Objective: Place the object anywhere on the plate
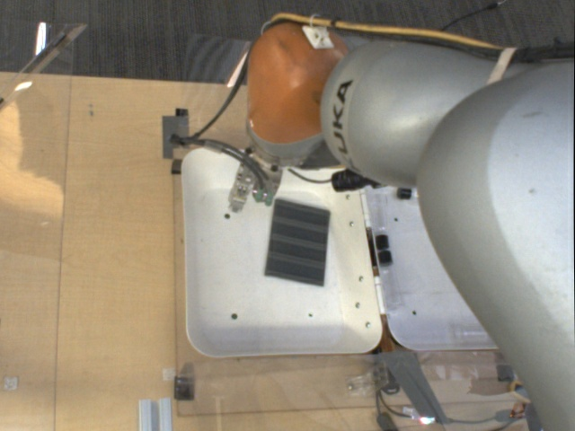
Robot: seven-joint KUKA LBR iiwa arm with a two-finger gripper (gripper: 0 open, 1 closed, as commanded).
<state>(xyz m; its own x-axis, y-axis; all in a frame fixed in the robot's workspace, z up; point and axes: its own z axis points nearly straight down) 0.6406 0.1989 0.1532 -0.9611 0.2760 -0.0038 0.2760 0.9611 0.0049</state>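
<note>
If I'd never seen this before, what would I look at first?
Probably the huge grey robot arm that covers the right side, with its shiny orange band near the top middle. Next, the dark ribbed rectangle lying flat in the middle of the left white bin. Just above its upper left corner hangs the small gripper.

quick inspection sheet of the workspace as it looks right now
surface: wooden bench bearing two shallow white bins; left bin, right bin partly hidden by the arm.
job's things: dark grey ribbed plate lying flat in the left bin; the object to place cannot be told apart.
clutter: small dark bits by the divide between the bins.
grippers: gripper low over the left bin, up-left of the plate; jaws too blurred to judge.
cables: black cable running to the wrist; yellow cable over the arm.
surroundings: dark carpet beyond the bench.
</note>
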